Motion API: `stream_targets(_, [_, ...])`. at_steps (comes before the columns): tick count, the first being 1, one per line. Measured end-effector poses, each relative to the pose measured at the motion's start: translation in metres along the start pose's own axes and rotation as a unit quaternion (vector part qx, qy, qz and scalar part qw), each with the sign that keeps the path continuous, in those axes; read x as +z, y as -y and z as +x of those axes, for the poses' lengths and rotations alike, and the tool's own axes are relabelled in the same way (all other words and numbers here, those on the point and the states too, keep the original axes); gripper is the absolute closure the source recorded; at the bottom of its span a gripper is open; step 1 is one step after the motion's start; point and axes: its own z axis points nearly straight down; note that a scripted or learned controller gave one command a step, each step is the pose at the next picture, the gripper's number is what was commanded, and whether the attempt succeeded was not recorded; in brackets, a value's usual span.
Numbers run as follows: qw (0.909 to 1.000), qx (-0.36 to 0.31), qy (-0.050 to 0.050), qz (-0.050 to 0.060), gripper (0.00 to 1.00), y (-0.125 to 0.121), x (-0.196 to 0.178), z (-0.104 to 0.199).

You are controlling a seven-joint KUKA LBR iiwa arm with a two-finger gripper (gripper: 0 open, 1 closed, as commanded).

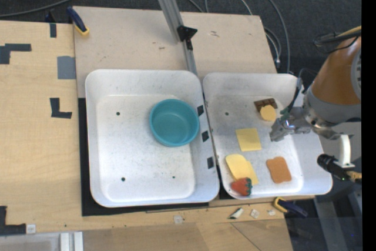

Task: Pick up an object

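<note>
camera view: we judge the pick not yet done, nothing lifted. gripper (281, 129) hangs over the right bin (235, 82); we cannot tell its state. likely target, a flat orange slab (279, 170), lies just below the gripper; yellow square (248, 139) sits to the gripper's left.

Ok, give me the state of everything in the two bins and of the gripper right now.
teal bowl: upright, alone in the left bin
yellow square slice: flat in the right bin
pale yellow piece: flat, touching the red strawberry-like item
red strawberry-like item: near the front rim
orange piece: flat, apart from the others
brown and yellow piece: lying beside the gripper
gripper: low over the right bin, holding nothing visible
</note>
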Motion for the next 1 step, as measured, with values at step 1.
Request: stream_targets(1, [1.0000, -0.001, 0.000, -0.001, 1.00, -0.0051, -0.0622, 0.0040])
